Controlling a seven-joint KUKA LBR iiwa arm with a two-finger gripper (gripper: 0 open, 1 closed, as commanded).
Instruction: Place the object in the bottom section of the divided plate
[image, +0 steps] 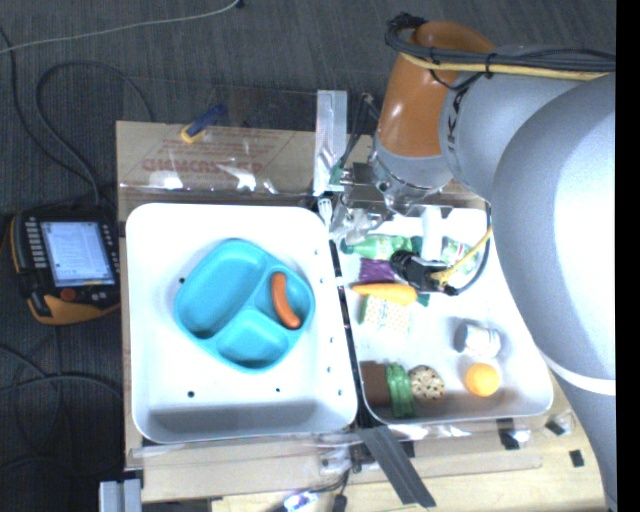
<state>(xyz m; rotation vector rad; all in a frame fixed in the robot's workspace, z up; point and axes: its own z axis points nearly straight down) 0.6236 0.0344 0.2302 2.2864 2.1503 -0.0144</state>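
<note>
**Colleague:** Where was the hand when you looked?

**Me:** From my console I saw the hand (385, 215) low over the far end of the right bin (520, 345), close to the wall it shares with the left bin (150, 330). The grey arm (560, 180) with its orange band (420, 90) came in from the right and covered much of that bin's far side. Whether the hand was wide or narrow, I could not tell (the wrist hid it from above).

**Colleague:** And the divided plate?

**Me:** The blue divided plate (225, 290) lay in the left bin, toward its middle. An orange sausage-shaped object (285, 300) rested in the narrow section on the plate's right side. The other 2 sections looked bare.

**Colleague:** What was in the right bin?

**Me:** A cluster just below the hand: a green item (380, 245), a purple one (377, 269) touching it, and a yellow-and-orange piece (385, 292) under that. A pale dotted card (387, 317) lay beside those. Nearer the front wall I saw a brown block (374, 382), a green object (399, 390) against it, a speckled cookie (426, 382), and an orange ball (482, 378). A grey-white thing (478, 338) sat just above the ball.

**Colleague:** Anything off the tabletop?

**Me:** A handheld pendant (65, 260) with a lit screen lay on the floor to the left.
</note>
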